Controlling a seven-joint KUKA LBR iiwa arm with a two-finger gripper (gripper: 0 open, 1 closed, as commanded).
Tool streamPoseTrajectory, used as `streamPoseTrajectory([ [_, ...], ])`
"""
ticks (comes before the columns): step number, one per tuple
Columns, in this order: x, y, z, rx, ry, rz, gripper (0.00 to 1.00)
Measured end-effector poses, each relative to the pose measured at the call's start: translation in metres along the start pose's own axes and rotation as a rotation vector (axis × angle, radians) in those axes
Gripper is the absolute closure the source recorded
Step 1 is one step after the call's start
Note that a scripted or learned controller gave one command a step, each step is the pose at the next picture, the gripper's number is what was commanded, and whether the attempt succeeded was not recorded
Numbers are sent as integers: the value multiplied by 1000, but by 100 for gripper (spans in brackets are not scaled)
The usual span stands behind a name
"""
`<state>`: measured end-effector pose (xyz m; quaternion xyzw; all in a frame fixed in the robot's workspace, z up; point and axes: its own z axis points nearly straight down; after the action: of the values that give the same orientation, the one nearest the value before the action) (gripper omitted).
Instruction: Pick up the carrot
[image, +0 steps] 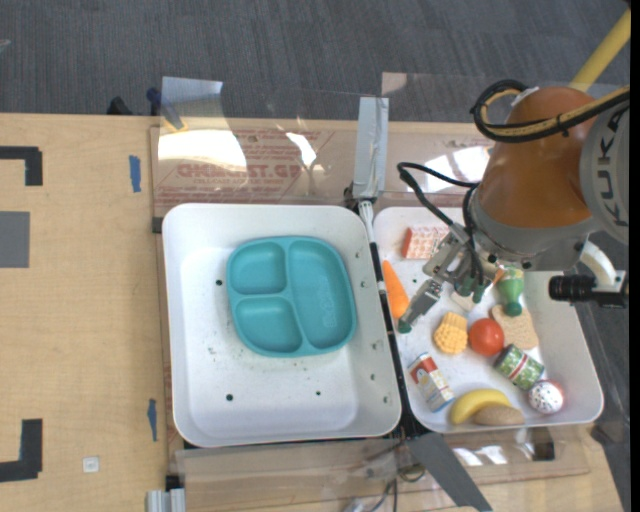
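The carrot (395, 290) is a small orange toy with a green tip, lying lengthwise against the left wall of the right bin (585, 350). My gripper (449, 291) hangs just right of it, over the upper middle of that bin. Its fingers (429, 296) stand open with nothing between them. The left finger is a short gap away from the carrot's lower end. The grey and orange arm (530, 170) covers the bin's upper right corner.
Around the gripper lie a red-and-white packet (424, 241), a corn cob (451, 333), a tomato (486, 336), a green vegetable (511, 286), cans (431, 380), a banana (478, 404) and a white ball (545, 397). The left bin (200, 380) holds a teal divided plate (292, 296).
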<state>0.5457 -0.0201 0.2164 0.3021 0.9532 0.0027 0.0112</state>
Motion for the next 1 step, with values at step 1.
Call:
streamPoseTrajectory([
  [1,-35,25,34,11,17,-33,0],
])
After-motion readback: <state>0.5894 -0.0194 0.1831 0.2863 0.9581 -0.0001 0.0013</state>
